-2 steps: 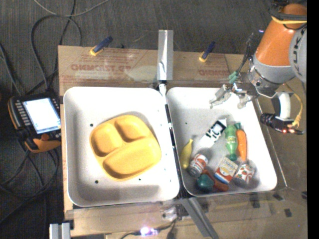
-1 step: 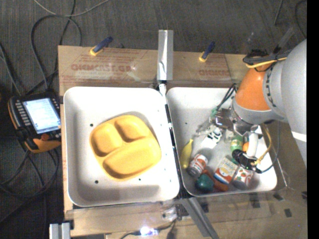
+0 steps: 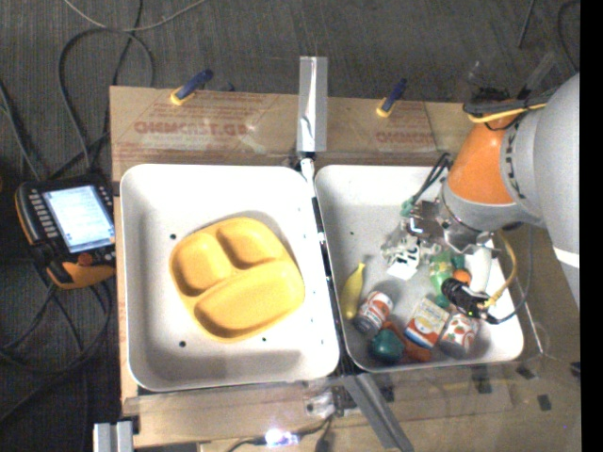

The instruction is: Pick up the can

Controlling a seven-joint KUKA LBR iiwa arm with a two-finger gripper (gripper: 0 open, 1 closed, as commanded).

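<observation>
Two white bins are seen side by side. One yellow divided tray is laid in the left bin. In the right bin, one small can with a red-and-white label is found near the front, just beside one banana and one dark green round object. Two red-and-white packages are placed to the can's right. The gripper is positioned low over the right bin, behind the can and apart from it; whether it is released or clenched cannot be told.
</observation>
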